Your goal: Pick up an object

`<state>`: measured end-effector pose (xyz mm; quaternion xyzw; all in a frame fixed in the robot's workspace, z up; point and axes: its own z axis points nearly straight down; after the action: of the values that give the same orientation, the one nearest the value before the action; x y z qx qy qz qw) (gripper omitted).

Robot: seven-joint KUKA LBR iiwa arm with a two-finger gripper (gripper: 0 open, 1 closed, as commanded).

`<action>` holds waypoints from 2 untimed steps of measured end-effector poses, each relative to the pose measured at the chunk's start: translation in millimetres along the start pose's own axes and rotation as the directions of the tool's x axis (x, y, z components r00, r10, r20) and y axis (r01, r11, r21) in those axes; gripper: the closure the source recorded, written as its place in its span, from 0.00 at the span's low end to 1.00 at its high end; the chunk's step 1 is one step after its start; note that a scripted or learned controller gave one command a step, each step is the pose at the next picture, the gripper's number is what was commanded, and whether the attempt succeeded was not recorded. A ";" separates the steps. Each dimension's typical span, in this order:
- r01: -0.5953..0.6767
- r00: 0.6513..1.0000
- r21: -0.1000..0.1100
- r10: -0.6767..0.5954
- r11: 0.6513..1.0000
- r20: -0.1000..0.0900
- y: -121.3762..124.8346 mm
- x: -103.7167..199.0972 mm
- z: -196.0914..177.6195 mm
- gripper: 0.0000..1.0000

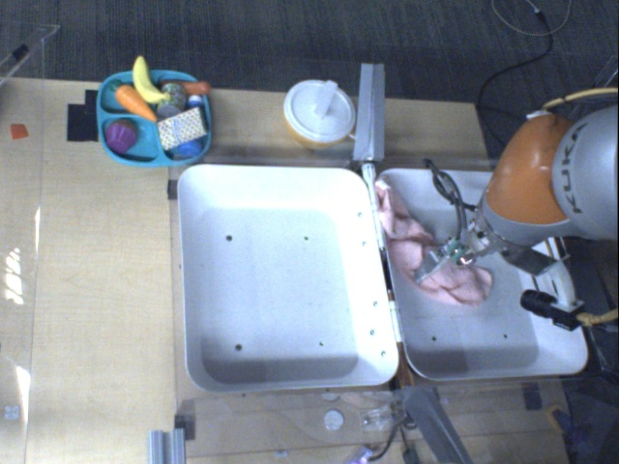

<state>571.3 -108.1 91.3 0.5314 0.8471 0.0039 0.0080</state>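
Pink cloth (426,259), crumpled in the right bin (484,351), looks light, soft and floppy; any raised fold near its middle should pinch easily. The gripper (453,253) sits right over its centre, with cloth spreading toward ten and five o'clock; whether it grips I cannot tell

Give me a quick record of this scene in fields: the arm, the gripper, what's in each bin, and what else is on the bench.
arm: grey with orange band, reaching in from the right over the right bin
gripper: low over the pink cloth
right bin: holds the pink cloth, crumpled along its left side and middle
left bin: white, shallow
bench, back left: blue tray with toy food, including a banana and a carrot
bench, back middle: yellow container with white lid
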 end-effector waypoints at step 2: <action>-0.004 1.000 0.000 0.004 1.000 0.000 10.1 8.1 0.1 0.00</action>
<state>576.9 -96.3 91.3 0.5331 0.8460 0.0041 0.0079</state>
